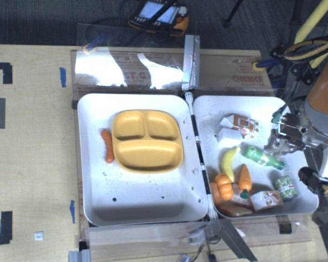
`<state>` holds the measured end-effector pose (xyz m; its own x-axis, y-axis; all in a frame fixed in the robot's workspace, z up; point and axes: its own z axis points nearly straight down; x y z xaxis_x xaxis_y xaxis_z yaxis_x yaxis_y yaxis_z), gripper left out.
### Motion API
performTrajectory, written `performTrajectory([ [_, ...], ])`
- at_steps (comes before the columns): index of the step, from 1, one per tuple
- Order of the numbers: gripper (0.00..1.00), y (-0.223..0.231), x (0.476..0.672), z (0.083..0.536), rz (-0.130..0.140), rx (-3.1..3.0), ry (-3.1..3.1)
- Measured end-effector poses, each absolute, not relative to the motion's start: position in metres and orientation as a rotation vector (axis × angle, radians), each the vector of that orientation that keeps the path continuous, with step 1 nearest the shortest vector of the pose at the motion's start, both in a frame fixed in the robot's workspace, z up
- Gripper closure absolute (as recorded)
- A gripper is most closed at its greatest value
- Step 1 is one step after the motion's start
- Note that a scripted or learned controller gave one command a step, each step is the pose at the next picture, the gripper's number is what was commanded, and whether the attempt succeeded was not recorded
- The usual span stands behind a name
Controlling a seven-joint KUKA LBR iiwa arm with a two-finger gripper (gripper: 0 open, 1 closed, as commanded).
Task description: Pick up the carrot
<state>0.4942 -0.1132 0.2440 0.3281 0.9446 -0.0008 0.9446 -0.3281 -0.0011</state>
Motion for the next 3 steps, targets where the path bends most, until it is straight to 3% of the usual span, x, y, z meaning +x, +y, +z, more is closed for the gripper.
performTrajectory([
  [1, 0.00, -0.113, 0.494, 0.244, 0.002, -2.560, -1.821],
  [2, 0.00, -0.125, 0.479, 0.136, 0.003, -2.560, -1.818],
  [3, 0.00, -0.126, 0.479, 0.180, 0.002, -2.621, -1.733],
])
